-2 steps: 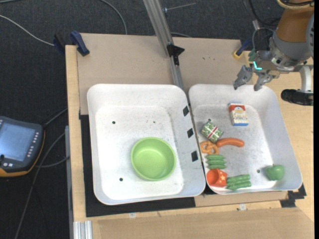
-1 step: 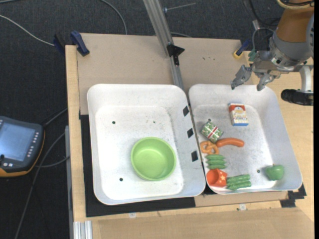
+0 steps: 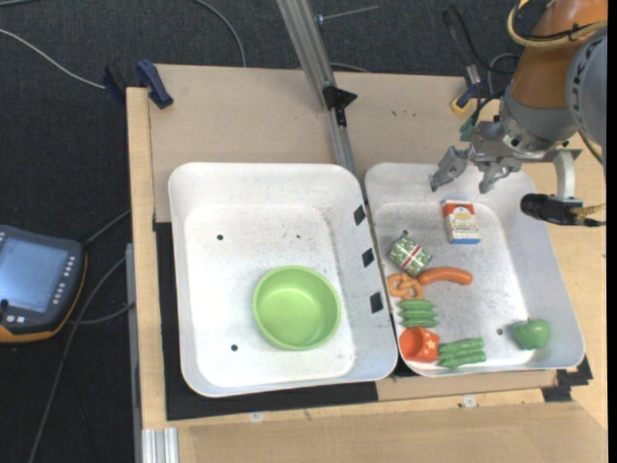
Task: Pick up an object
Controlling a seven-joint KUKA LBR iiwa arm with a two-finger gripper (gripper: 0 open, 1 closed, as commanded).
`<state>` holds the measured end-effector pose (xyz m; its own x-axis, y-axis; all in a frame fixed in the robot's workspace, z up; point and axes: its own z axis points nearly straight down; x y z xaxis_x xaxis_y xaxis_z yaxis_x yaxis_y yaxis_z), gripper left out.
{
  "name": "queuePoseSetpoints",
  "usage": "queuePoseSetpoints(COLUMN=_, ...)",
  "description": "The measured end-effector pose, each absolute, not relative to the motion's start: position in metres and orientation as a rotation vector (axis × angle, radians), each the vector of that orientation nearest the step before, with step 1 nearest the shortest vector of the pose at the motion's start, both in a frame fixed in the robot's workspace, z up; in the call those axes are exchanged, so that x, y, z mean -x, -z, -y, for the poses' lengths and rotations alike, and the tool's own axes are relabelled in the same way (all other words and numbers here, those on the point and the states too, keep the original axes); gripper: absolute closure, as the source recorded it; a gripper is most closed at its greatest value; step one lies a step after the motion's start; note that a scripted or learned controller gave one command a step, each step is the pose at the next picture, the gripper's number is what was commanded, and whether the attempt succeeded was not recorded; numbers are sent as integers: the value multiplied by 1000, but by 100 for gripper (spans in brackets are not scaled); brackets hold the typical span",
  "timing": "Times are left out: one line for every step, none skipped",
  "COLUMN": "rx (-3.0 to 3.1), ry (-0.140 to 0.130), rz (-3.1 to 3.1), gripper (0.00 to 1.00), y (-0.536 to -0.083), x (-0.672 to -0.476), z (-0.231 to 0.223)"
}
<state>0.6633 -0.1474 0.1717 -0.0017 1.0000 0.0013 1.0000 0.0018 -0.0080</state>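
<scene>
My tool (image 3: 470,170) hangs over the far rim of the right bin (image 3: 551,258) with its two fingers spread wide and nothing between them, just beyond the small carton (image 3: 462,222) that lies flat in the bin's far part. That carton looks to me like the nearest candidate — a boxy thing with flat printed faces, white with a red top and an orange patch, and standing clear of everything else. To take it well, I judge I should come straight down over its middle, turn my wrist so the fingers close across its narrow sides, and go low enough to grip the body and not skid off the top edge; the card faces look smooth and may slip under a light squeeze. Nearer the middle lies a small green-and-white wrapped packet (image 3: 410,255), then an orange curved piece (image 3: 445,277) beside a ringed orange shape, and along the near rim some ribbed green pods (image 3: 461,352), a red-orange cup-like piece (image 3: 417,343) and a rounded green toy (image 3: 531,333) — all glossy plastic by the look, crowded and harder to isolate. The left bin (image 3: 193,201) on the desk holds a smooth green bowl (image 3: 296,307).
</scene>
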Motion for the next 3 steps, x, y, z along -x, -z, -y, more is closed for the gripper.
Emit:
queuePoseSetpoints(rx=2215, ry=-9, rz=2217, gripper=0, y=-106, x=-662, z=151)
queuePoseSetpoints(rx=2223, ry=1, rz=2226, gripper=0, y=-97, x=-664, z=152)
queuePoseSetpoints(rx=2222, ry=-1, rz=2227, gripper=100, y=-105, x=-664, z=152)
